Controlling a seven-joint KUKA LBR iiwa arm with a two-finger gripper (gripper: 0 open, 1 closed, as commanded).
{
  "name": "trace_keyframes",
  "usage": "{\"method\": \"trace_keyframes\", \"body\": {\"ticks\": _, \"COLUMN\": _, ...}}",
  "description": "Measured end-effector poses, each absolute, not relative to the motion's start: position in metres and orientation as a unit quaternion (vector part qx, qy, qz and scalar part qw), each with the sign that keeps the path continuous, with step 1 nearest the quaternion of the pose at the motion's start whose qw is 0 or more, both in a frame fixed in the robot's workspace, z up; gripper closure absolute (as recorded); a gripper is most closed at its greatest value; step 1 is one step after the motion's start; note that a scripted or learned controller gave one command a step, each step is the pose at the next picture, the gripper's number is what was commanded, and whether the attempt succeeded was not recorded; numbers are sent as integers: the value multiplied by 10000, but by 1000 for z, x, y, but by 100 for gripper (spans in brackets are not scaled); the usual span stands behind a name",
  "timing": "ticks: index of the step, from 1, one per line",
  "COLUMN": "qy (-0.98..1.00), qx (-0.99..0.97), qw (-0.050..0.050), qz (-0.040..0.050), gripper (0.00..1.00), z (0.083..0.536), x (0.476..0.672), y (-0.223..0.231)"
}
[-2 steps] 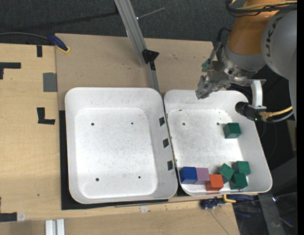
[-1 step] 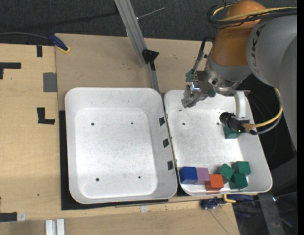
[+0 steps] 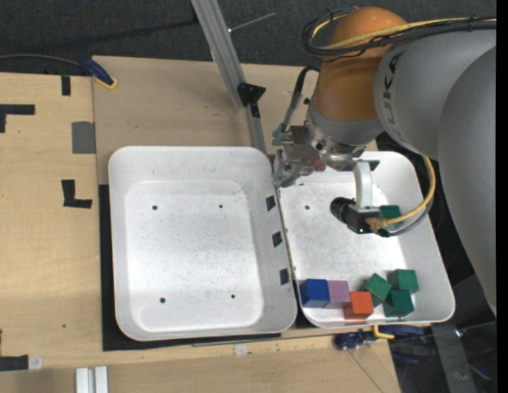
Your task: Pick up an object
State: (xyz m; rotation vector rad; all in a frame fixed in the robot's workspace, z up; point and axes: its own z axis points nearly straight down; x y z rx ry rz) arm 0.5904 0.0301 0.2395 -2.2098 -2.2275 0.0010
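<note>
A: Report the position of the two-finger metal gripper [image 3: 288,169].

B: It sits below the grey arm [image 3: 434,72] and its orange band [image 3: 352,56], at the upper left corner of the right-hand shallow white bin [image 3: 434,244], close to the wall shared with the left-hand shallow white bin [image 3: 123,219]. Whether it is released or clenched cannot be told; the wrist hardware covers that area. Nothing can be seen in its grasp.

A: Items nearest the gripper?

B: A small black unit with a green part [image 3: 365,215] hangs just to its right, over the bin floor. A yellow cable [image 3: 426,195] loops from there up toward the arm.

A: Location of the pickable objects?

B: All lie along the near edge of the right bin, well apart from the gripper. From left: a blue cube [image 3: 315,291], a pale purple block [image 3: 338,292] touching it, an orange block [image 3: 360,303], then three green blocks [image 3: 393,289] clustered at the right.

A: Surroundings?

B: A light wooden bench [image 3: 41,252] carries both bins. A slanted grey metal bar [image 3: 225,47] crosses above the left bin.
</note>
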Motion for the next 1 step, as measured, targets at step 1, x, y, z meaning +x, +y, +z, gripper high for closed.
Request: {"method": "trace_keyframes", "body": {"ticks": 1, "qy": -7099, "qx": -7043, "qw": 17, "qz": 5, "gripper": 100, "z": 233, "x": 578, "y": 90}}
